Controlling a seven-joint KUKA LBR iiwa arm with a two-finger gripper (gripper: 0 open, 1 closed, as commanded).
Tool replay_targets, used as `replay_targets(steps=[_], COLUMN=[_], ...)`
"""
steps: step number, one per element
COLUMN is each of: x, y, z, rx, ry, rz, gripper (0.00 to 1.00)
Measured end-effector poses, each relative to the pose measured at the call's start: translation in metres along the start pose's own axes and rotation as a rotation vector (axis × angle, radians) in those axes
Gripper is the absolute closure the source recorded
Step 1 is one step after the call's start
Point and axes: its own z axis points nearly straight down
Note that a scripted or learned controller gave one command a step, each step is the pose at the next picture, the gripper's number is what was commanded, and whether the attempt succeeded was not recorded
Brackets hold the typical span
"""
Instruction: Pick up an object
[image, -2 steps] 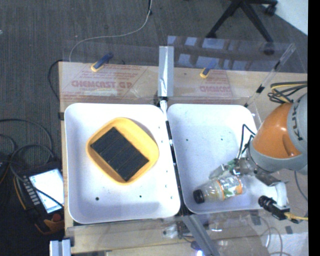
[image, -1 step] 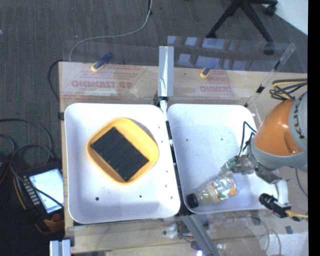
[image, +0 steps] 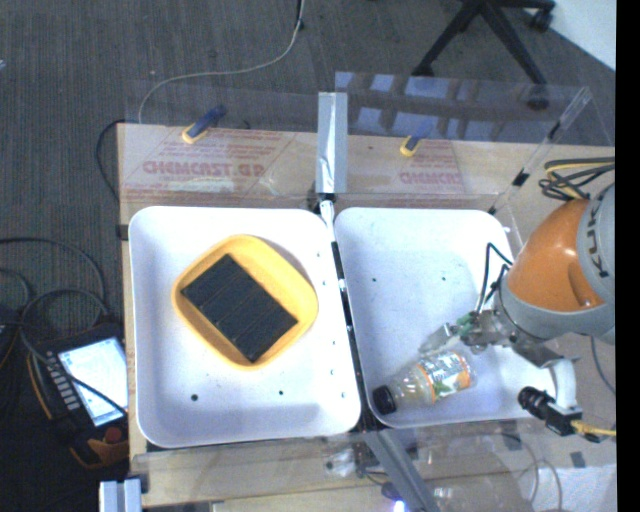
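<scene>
The gripper (image: 468, 332) hangs low in the right bin (image: 400, 260); I cannot tell how it is set. Touching or just beside it lies a clear plastic bottle (image: 428, 381), black-capped, on its side. Well away, the left bin (image: 160, 400) holds a yellow dish with a dark ribbed pad (image: 243, 303).

We see a bowl (image: 246, 300) in the left bin (image: 160, 400), mid-frame. A bottle (image: 425, 381) lies in the right bin (image: 410, 260), lower right, with the arm (image: 560, 275) above it.
</scene>
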Motion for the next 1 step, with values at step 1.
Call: replay_targets(steps=[1], x=[-0.0091], y=[0.0459], z=[-0.0092], rx=[0.019], ry=[0.009], rz=[-0.056], gripper=[0.0])
